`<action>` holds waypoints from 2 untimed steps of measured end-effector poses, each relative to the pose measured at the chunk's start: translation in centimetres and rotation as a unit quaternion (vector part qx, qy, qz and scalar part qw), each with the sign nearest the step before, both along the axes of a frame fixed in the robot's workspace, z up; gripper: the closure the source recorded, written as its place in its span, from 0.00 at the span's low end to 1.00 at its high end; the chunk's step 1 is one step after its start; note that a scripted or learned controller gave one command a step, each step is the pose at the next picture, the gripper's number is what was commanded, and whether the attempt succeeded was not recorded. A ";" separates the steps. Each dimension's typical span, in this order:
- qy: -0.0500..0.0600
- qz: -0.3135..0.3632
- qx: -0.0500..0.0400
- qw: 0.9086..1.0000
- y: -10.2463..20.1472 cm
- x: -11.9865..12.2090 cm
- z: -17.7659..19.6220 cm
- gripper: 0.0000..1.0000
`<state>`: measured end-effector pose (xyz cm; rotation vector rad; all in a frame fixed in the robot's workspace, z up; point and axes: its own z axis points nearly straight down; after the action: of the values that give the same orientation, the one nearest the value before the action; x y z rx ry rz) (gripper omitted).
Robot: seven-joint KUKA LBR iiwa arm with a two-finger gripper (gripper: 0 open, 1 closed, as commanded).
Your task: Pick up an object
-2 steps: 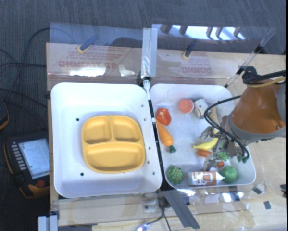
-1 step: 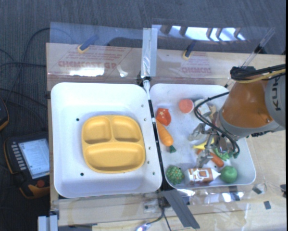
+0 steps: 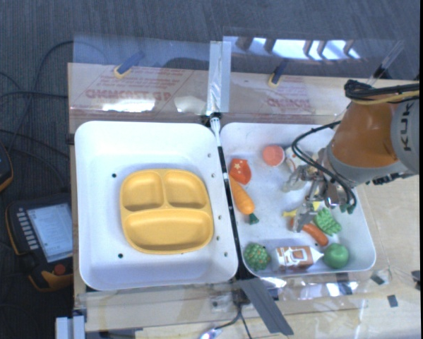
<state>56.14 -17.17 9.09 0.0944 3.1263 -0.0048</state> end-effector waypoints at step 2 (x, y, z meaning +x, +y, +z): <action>-0.007 0.052 -0.003 0.999 2.7 -4.5 0.2 0.00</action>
<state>51.68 -14.50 9.33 -0.0665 3.1120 -0.0121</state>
